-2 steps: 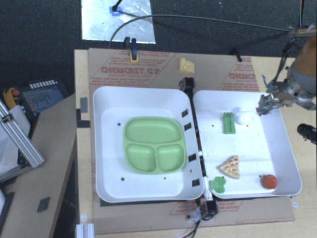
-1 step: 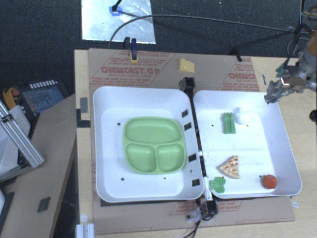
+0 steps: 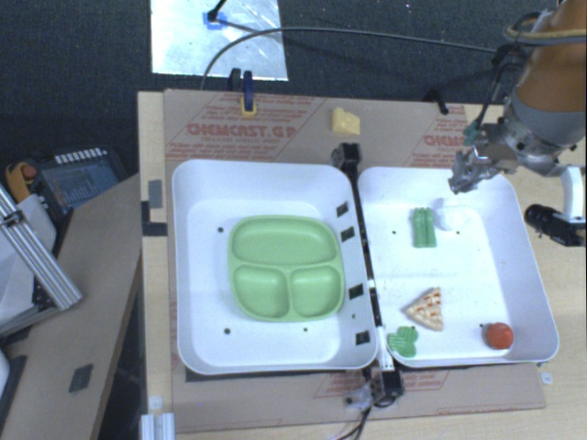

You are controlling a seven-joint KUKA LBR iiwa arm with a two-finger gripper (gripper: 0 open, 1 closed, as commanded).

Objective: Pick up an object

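Tomato, small, red and round (image 3: 498, 335), sits nearest in the right white bin (image 3: 523, 246), by a leafy green piece (image 3: 403, 341) and a triangular pizza slice (image 3: 426, 308), tip pointing up-right. Farther back a green ribbed stick (image 3: 423, 227) lies lengthwise near-to-far. The gripper (image 3: 463, 178) hovers beyond; its finger state I cannot tell.

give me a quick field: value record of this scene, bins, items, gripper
left bin: white bin holding a green divided plate
right bin: white bin holding a green ridged piece, pizza slice toy, red tomato toy, green leafy toy
gripper: above the right bin's far edge, nothing between its fingers
outside bins: yellow block on the board
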